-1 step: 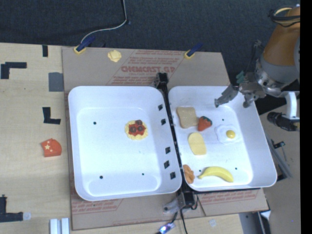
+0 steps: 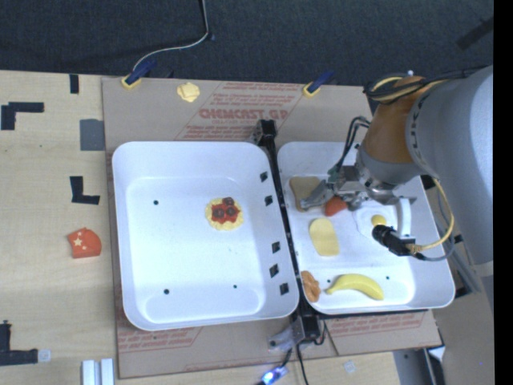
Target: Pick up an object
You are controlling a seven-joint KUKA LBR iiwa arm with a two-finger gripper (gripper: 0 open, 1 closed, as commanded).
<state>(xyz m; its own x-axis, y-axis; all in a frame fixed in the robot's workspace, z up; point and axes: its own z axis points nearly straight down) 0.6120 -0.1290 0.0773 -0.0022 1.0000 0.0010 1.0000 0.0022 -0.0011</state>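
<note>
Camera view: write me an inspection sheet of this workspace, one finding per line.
Surface: bench with cardboard sheet under two white bins.
Job's things: left bin holds a small pizza toy; right bin holds a banana, pale yellow slab, tan piece, red piece, small yellow piece, orange piece.
Clutter: red toy and yellow lump outside the bins.
Grippers: gripper low over the right bin, beside the red piece.
Cables: white cable at top; yellow cable by the arm.
Surroundings: dark floor.

Small red-orange object (image 2: 335, 207) in the right bin (image 2: 433, 295) — at the pincer's (image 2: 330, 201) tips
</note>
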